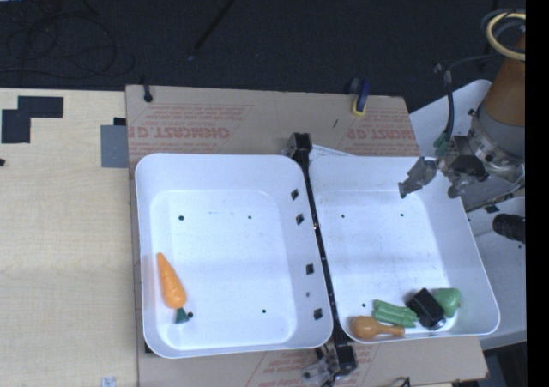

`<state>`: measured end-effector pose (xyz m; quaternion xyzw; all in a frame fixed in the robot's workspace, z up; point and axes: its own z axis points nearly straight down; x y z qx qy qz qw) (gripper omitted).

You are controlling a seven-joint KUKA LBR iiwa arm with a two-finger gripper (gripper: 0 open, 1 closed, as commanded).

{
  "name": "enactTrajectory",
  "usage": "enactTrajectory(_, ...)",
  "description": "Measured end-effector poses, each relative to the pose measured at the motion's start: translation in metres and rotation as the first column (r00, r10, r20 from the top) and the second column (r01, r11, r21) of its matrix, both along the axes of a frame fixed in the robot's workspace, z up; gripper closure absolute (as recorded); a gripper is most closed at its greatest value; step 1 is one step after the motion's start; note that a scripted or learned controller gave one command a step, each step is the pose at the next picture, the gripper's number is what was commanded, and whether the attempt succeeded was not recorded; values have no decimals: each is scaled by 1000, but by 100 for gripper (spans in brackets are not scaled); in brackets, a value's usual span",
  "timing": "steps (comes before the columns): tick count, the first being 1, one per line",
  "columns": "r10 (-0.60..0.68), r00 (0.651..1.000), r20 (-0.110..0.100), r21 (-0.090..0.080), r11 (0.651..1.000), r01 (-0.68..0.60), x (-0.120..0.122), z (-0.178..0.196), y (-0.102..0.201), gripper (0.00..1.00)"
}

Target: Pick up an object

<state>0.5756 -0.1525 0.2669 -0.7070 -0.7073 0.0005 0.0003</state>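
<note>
An orange carrot (171, 282) with a dark green stem lies at the front left of the left bin (221, 175). In the front right corner of the right bin (386, 231) sit a green bean pod (394, 313), an orange pear-shaped toy (375, 328), a black block (426, 307) and a green piece (448, 298). My gripper (433, 179) hangs above the right bin's back right edge, open, with nothing between its fingers. It is far from the objects at the front.
The bins rest on a cardboard sheet (257, 123) on a wooden bench. A black divider clamp (309, 231) runs between the bins. A blue clip (360, 95) sits at the cardboard's back edge. Cables lie on the dark floor behind.
</note>
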Motion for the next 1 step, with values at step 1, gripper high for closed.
enactTrajectory(1,3,1000,-2,1,1000,-3,26,-187,22,0)
